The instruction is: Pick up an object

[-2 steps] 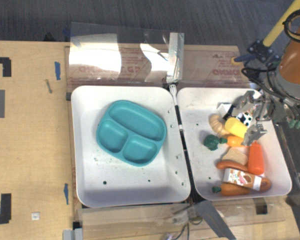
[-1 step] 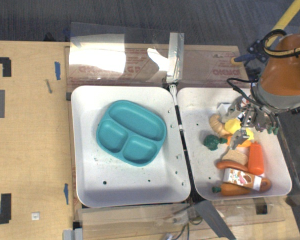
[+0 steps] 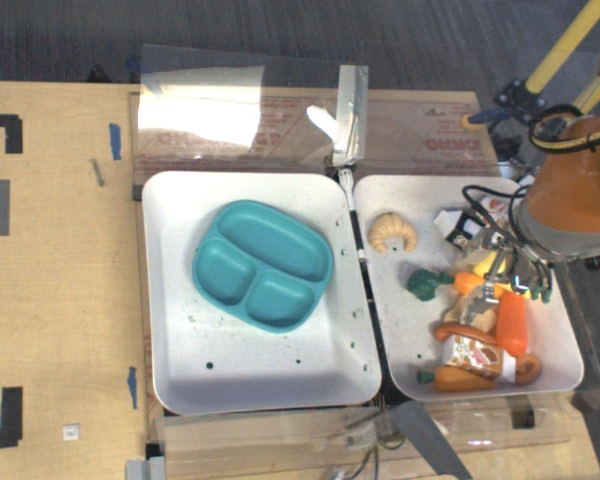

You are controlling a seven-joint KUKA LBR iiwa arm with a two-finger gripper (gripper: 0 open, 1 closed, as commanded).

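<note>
The right bin (image 3: pixel 570 363) holds a pile of toy food. A tan croissant (image 3: pixel 392 231) lies at its far left. A dark green piece (image 3: pixel 424 284) sits beside a small orange piece (image 3: pixel 467 282). An orange-red bottle (image 3: pixel 513 325) lies above a labelled packet (image 3: pixel 475 353) and an orange carrot-like item (image 3: pixel 460 376). My gripper (image 3: pixel 500 268) hangs low over the orange and yellow pieces in the middle of this bin, under the orange-banded wrist (image 3: pixel 570 193). Cables and the wrist hide its tip.
The left bin (image 3: pixel 170 358) holds a teal divided plate (image 3: pixel 263 264). A clear plastic sheet and a metal bracket (image 3: pixel 350 113) stand behind the bins. A small white and black item (image 3: pixel 458 228) lies near the right bin's far side. Yellow-handled tools (image 3: pixel 570 33) sit at the far right.
</note>
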